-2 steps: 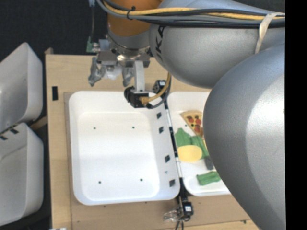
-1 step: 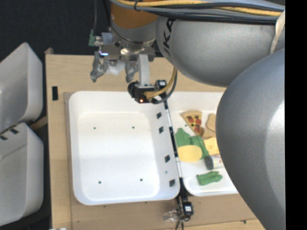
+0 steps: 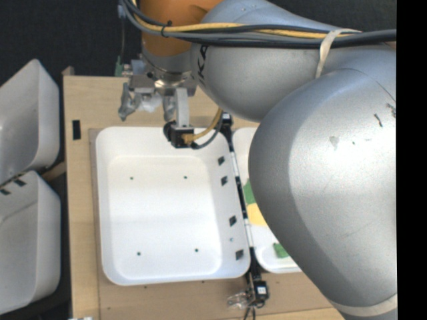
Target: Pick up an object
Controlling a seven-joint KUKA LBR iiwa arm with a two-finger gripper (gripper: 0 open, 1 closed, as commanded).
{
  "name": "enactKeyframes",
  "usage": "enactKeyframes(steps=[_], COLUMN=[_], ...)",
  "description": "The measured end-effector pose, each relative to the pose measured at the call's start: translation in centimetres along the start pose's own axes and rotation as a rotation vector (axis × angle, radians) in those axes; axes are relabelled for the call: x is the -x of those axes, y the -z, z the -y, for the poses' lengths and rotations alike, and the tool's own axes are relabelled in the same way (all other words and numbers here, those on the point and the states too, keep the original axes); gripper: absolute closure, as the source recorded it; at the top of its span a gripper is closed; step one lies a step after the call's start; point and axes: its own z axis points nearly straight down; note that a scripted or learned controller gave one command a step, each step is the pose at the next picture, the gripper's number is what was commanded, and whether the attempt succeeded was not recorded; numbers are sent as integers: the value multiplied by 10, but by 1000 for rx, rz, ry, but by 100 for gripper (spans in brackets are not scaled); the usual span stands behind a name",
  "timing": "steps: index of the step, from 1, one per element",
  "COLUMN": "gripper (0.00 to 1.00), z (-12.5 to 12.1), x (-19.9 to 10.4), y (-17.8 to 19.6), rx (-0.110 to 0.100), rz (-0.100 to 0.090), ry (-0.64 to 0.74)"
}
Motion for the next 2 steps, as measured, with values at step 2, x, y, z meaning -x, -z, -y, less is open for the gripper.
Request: enactKeyframes(steps=[2], gripper=[100], z=[36], x=[-2], y=[-150], rx=[5], rz=[-5], ry=[-3])
